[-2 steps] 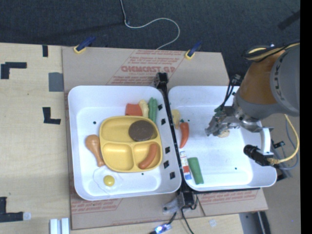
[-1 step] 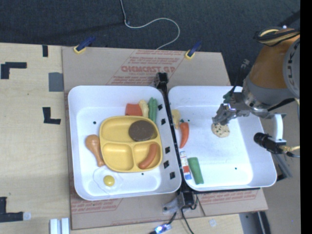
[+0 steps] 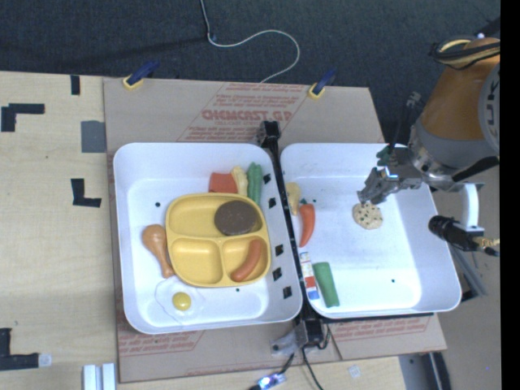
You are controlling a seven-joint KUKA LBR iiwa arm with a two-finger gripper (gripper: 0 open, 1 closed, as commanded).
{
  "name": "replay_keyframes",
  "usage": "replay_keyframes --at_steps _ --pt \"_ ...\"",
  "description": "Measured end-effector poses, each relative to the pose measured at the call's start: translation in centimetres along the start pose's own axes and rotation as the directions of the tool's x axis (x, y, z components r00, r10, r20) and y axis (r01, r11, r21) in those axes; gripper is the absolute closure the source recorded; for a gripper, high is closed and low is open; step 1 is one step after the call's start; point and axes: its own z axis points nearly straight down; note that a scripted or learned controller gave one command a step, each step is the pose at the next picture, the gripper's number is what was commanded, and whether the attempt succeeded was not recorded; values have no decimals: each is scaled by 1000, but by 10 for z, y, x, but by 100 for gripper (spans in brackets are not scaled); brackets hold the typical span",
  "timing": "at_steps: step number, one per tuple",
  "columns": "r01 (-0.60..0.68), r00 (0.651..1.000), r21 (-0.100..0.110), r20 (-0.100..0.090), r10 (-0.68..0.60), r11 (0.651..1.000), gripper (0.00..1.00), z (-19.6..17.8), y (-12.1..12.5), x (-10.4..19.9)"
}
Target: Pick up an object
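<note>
The pincer (image 3: 375, 190) hung over the right bin (image 3: 406, 299), just above one cookie (image 3: 368, 215); whether it was spread could not be told. One green block (image 3: 326, 283) lay near that bin's front-left corner, one carrot (image 3: 306, 222) along its left wall. The left bin (image 3: 134, 299) held one yellow tray (image 3: 195, 254).

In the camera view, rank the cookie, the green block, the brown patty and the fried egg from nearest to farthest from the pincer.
Measured from the pincer:
1. Cookie, just below it in the right bin.
2. Green block, at the right bin's lower left.
3. Brown patty, on the yellow tray in the left bin.
4. Fried egg, in the left bin's lower left corner.
</note>
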Motion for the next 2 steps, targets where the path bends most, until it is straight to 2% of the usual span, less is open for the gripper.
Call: replay_keyframes --at_steps 1,2 --pt "2 1000 3 -1 -2 1000 100 -9 -25 45" --pt "3 1000 6 -1 -3 1000 100 6 -56 91"
